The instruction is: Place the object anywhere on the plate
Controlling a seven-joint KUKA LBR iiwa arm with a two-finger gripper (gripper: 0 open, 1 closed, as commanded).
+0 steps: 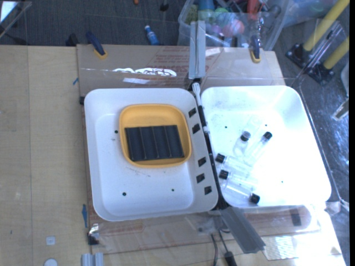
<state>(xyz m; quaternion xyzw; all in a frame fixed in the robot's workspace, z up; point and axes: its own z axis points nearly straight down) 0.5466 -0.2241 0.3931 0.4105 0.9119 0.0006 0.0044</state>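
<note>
A square yellow plate (152, 111) lies in the left white bin (144, 204), toward its back. A flat black ribbed rectangle (154, 143) rests on the plate and covers most of its floor. In the right white bin (294, 148) lie several clear plastic vials with black caps: two near the middle (244, 142) (259, 146) and others along the front left (239, 193).
Black clips (200, 147) line the divider between the two bins. A clear tub of colourful toys (238, 7) stands behind the bins. Brown cardboard (138, 62) lies under the back of the left bin, with wooden bench to the left.
</note>
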